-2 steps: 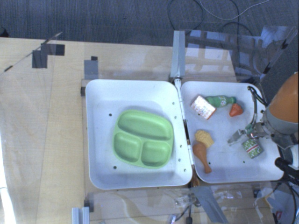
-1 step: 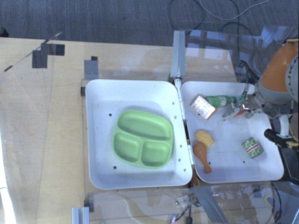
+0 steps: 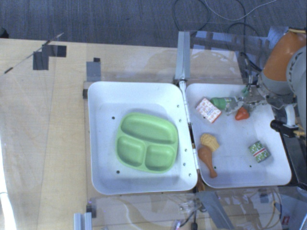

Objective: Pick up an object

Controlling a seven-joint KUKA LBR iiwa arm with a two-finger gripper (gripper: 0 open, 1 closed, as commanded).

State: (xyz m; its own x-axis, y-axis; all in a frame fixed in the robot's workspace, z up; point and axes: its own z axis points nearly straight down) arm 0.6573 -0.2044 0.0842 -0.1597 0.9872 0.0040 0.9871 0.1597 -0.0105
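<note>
My gripper hangs low over the far right part of the right bin, under the arm's orange band. Just left of it lies a green bottle-shaped item. A small red piece sits right below the gripper. Further left is a white box with a red pattern. A tan cookie and a brown drumstick lie near the bin's left wall. A small green and red box rests at the near right.
The left bin holds a green divided plate. A metal post stands at the far end between the bins. Black cables loop behind the right bin.
</note>
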